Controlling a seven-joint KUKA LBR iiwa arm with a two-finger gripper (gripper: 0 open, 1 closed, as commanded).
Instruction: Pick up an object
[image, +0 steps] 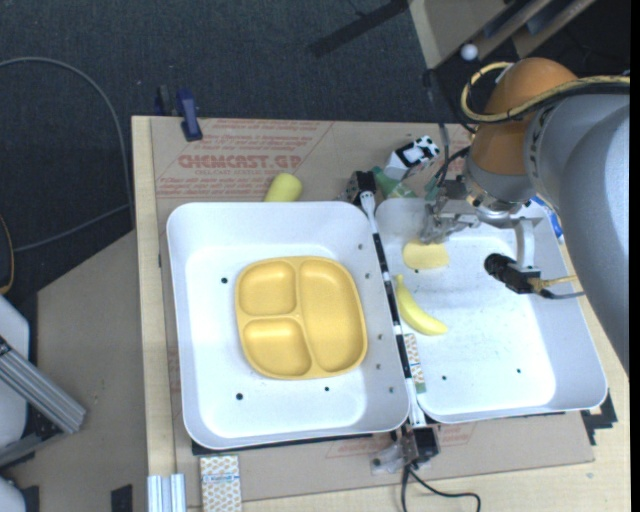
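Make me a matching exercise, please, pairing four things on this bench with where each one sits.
Things:
1. divided yellow plate
2. banana
3. pale yellow block
4. small yellow object

Places:
A. on the brown board beyond the bins
B. in the right bin, just under the gripper
C. in the middle of the left bin
D. in the right bin, by the wall shared with the left bin

Pairs: 1-C, 2-D, 3-B, 4-A
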